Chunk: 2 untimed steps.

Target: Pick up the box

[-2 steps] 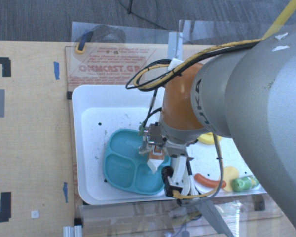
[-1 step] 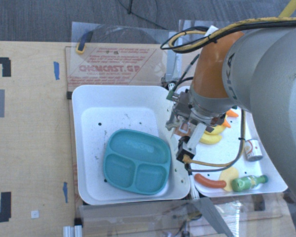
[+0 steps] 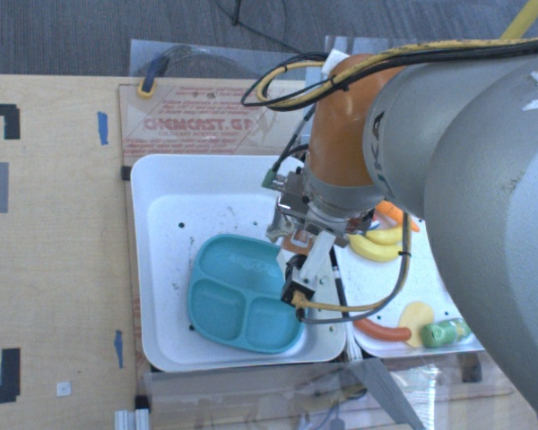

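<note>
Hanging low over the left white bin (image 3: 161, 240), the gripper (image 3: 290, 233) sat at the far right rim of the teal divided plastic tray (image 3: 229, 298), probably because what looked like a small brownish box (image 3: 296, 242) lay just there; whether its grip was closed could not be told.

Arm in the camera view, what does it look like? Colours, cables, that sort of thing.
The arm is a thick, smooth, rounded grey shell. An orange band rings it above the wrist, with a silver collar below that. Yellow and black cables run along its top, and a tan cable loops under the wrist. The pincer is dark metal.
</note>
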Motion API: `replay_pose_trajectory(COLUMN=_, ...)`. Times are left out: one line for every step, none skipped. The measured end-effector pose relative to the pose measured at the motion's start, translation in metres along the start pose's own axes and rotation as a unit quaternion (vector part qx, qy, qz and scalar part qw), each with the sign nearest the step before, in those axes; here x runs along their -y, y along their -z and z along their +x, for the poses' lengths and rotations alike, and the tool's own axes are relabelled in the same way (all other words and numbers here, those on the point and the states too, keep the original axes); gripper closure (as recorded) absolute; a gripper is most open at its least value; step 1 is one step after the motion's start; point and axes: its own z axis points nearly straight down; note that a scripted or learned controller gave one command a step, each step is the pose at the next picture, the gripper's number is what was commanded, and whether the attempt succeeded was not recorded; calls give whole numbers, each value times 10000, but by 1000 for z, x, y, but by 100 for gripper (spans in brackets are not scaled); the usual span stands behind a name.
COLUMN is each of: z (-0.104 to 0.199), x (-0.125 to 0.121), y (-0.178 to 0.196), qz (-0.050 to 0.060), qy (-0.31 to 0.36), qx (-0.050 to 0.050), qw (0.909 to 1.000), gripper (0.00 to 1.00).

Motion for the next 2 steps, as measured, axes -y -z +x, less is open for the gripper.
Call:
replay_pose_trajectory(z=-118, x=17, y=-10, qz=26, qy=-307, qx=-1, qw=9995, gripper=100)
replay_pose_trajectory(z=-90, x=26, y=67, qz=5, qy=-1454, qx=5, qw=9894, gripper=100)
